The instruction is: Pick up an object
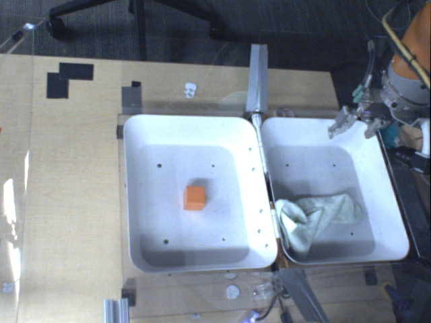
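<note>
The gripper [355,121] hovers at the right bin's [384,241] far rim, fingers apart, empty. Descend squarely over the cloth [316,218].

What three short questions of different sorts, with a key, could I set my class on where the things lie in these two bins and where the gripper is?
1. True or false: the orange cube lies in the left bin.
2. Multiple choice: the crumpled pale cloth lies in the right bin's
A. far right corner
B. near left part
C. far left corner
3. Short answer: over which corner of the right bin is the gripper?

Key
1. True; it sits near the middle of that bin's floor, apart from the walls.
2. B; the cloth bunches against the wall beside the divider.
3. The far right corner, well away from both cube and cloth.
</note>
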Controlling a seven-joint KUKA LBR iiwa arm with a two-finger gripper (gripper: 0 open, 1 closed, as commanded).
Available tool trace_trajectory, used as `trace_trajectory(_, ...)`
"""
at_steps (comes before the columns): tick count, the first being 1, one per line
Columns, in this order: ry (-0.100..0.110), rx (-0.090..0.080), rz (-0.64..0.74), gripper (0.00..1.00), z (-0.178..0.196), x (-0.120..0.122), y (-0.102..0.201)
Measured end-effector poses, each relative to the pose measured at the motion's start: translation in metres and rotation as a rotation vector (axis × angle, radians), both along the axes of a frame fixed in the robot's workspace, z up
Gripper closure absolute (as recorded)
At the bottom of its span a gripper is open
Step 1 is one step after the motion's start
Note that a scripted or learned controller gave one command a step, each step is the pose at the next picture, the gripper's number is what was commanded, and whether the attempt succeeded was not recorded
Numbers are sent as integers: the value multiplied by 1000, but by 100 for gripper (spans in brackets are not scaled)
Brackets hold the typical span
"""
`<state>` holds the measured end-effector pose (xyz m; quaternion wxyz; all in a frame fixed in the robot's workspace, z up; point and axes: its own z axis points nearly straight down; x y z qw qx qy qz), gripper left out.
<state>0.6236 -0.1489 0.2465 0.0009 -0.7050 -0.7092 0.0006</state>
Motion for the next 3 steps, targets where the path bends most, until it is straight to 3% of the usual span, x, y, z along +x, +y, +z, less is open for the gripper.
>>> trace_trajectory(1, -4, -2, -73, 0, -146, 43, 2)
trace_trajectory(2, -5, -4, -67, 100, -136, 44, 3)
trace_trajectory(3, -3, -1, -123, 100, -28, 46, 45)
